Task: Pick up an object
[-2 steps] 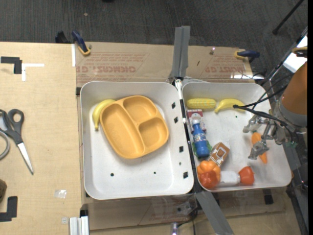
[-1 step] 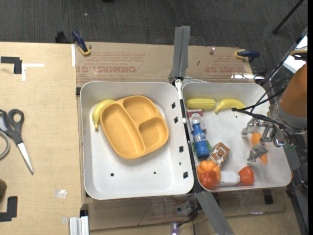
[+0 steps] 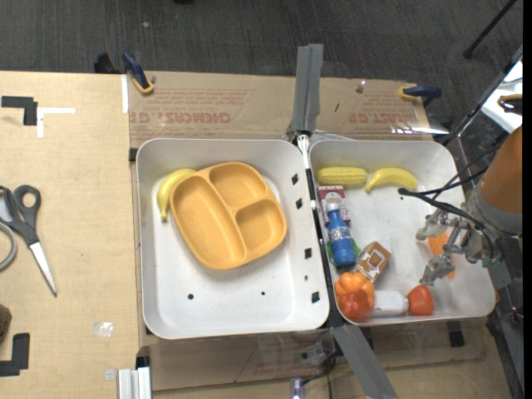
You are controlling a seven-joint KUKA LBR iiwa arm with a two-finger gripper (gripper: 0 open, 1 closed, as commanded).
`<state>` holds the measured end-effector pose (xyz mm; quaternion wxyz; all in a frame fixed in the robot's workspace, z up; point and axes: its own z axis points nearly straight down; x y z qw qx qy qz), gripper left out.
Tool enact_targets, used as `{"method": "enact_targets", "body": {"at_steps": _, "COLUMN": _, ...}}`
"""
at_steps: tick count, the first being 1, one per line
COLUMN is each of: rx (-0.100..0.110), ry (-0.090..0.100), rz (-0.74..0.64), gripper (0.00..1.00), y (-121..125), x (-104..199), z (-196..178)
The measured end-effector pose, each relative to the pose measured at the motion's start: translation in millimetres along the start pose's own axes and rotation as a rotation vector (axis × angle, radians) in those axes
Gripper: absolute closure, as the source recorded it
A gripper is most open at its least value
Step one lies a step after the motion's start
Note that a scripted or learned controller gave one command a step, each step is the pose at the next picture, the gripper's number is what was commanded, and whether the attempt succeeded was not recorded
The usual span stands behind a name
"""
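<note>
Objects to pick: in the right white bin [image 3: 432, 152] lie a yellow corn cob [image 3: 342, 175], a yellow banana [image 3: 392, 178], a blue plastic bottle [image 3: 338, 233], a small brown packet [image 3: 373, 261], an orange-and-red toy fruit [image 3: 354, 296] and a red toy tomato [image 3: 421, 300].
Tool [image 3: 439, 248]: metal two-finger tool low over the right bin's right side, near the red toy tomato; whether it is released or clenched, I cannot tell.
Arm [image 3: 504, 191]: grey with an orange band, reaching in from the right.
Left white bin [image 3: 166, 306]: holds a yellow three-compartment plate [image 3: 226, 214], with a second yellow banana [image 3: 169, 189] touching its left rim.
Surface [image 3: 66, 223]: pale wood, grey-handled scissors [image 3: 32, 231] at its left edge.
</note>
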<state>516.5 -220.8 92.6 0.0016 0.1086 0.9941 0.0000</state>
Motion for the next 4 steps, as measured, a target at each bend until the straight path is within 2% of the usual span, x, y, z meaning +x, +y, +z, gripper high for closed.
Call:
{"method": "enact_targets", "body": {"at_steps": 1, "rx": 0.001, "ry": -0.005, "rz": -0.004, "gripper": 1.0, "y": 0.7, "x": -2.0, "z": -10.0}}
{"method": "enact_targets", "body": {"at_steps": 2, "rx": 0.001, "ry": -0.005, "rz": -0.004, "gripper": 0.0, "y": 0.8, "x": -1.9, "z": -10.0}}
{"method": "enact_targets", "body": {"at_steps": 3, "rx": 0.003, "ry": -0.01, "rz": -0.006, "gripper": 1.0, "y": 0.9, "x": -3.8, "z": -20.0}}
{"method": "enact_targets", "body": {"at_steps": 4, "rx": 0.003, "ry": -0.01, "rz": -0.006, "gripper": 0.0, "y": 1.1, "x": -3.8, "z": -20.0}}
